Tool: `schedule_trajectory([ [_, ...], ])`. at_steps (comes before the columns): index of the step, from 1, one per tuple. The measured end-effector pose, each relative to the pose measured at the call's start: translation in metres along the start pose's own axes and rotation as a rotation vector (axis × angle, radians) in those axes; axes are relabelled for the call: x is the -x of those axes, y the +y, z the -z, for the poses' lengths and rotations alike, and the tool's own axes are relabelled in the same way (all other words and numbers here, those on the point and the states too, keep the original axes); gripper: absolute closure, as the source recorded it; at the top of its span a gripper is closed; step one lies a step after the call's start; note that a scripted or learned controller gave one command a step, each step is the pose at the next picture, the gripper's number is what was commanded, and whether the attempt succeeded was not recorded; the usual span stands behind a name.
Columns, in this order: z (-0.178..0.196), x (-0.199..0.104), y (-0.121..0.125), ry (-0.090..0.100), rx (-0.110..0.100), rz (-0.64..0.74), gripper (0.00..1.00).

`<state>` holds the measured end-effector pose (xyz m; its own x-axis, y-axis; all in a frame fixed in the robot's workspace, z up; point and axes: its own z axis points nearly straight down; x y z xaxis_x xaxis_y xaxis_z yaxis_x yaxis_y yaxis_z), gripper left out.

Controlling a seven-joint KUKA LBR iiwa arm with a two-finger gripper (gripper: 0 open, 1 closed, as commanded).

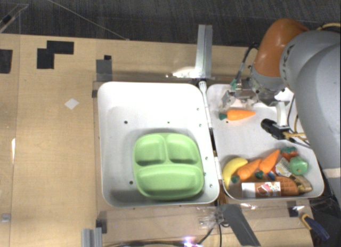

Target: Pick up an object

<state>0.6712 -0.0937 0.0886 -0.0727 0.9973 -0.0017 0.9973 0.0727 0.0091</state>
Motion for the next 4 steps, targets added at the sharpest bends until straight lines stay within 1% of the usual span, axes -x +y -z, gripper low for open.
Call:
schedule_trajectory([
  [1,0.099,-0.030,-0.025,0.001,0.000,0.291,0.00],
  [2,0.017,0.010,-0.043,0.002,-0.004,0.188,0.00],
  [3,0.002,-0.001,-0.005,0.004,-0.025,0.090,0.00],
  [4,0.001,-0.001,-0.006,0.004,-0.021,0.097,0.00],
])
